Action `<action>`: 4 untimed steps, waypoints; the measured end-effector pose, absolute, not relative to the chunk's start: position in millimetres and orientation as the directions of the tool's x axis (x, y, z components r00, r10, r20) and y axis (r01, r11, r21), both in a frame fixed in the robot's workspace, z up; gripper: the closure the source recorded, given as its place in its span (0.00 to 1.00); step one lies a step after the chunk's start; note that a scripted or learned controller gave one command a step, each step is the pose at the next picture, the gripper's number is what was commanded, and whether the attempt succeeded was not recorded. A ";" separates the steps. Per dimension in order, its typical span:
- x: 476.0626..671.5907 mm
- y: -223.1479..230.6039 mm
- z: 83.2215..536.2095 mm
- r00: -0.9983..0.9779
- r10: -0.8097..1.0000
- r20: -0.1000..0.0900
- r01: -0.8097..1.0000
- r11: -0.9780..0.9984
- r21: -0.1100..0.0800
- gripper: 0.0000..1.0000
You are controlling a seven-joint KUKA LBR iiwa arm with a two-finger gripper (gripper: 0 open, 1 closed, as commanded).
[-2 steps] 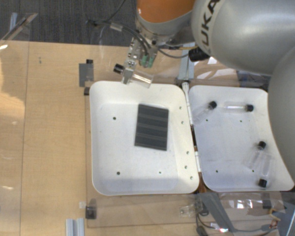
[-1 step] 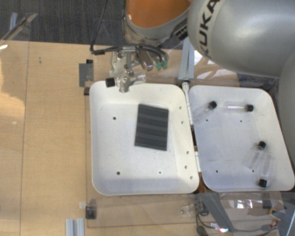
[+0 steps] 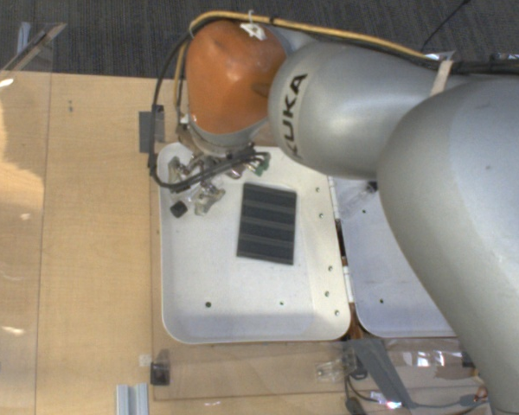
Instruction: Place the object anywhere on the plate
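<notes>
Camera view. Item: gripper (image 3: 199,190), low over the left bin (image 3: 190,314) at its far left corner, likely reaching for a pick; we cannot tell its opening or any hold. Item: dark ridged plate (image 3: 267,224), flat mid-bin, just beside. Item: small dark object (image 3: 178,207), near the gripper, off the plate.

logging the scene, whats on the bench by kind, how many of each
white bins: 2
dark ribbed rectangular plate: 1
small dark object near the tool: 1
total: 4
</notes>
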State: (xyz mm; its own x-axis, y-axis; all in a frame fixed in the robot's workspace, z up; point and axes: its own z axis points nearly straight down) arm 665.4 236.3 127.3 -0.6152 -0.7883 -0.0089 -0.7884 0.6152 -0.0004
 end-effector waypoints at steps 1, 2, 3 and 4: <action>606.7 215.9 92.6 -0.366 -0.931 -0.016 -0.931 0.366 -0.015 1.00; 647.7 224.3 186.7 -0.015 -1.000 -0.008 -1.000 0.015 -0.009 1.00; 669.5 230.0 209.3 0.299 -0.954 -0.006 -0.954 -0.299 -0.010 1.00; 669.9 219.0 282.2 -0.213 -0.977 -0.010 -0.977 0.213 -0.009 1.00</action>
